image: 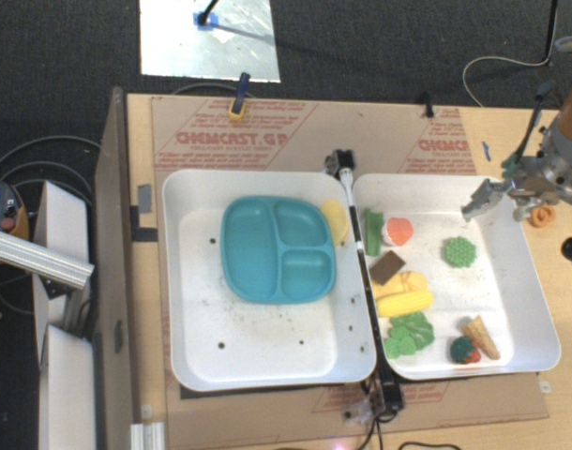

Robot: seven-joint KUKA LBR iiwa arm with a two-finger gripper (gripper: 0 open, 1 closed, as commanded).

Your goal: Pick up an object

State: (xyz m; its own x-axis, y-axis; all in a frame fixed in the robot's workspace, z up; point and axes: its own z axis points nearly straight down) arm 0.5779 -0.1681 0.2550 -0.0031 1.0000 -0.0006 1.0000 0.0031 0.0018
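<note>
two shallow white plastic bins sit side by side on the bench, and the right bin (539,331) holds the small toys. the gripper (477,204) hangs over that bin's far right corner, reaching in from the right on a grey metal wrist; its fingers look slightly parted with nothing between them, though they are small and hard to read.

just below and a little left of the gripper lies a round, bumpy green toy (459,251), apart from the fingers. further left of it sits a smooth orange-red round piece (398,231), and beside that a long green strip (372,232) lies along the bin's left wall. below these are a dark brown flat block (387,267), a glossy yellow corn-like piece (403,298) and a knobbly green leafy toy (409,334). well below the gripper, at the near edge, a tan cone (480,337) touches a small red and green piece (464,350).

beyond the shared wall, the left bin (197,345) carries a teal divided plate (276,249) with rounded corners, and a pale yellow piece (336,219) just beside its right rim.
</note>
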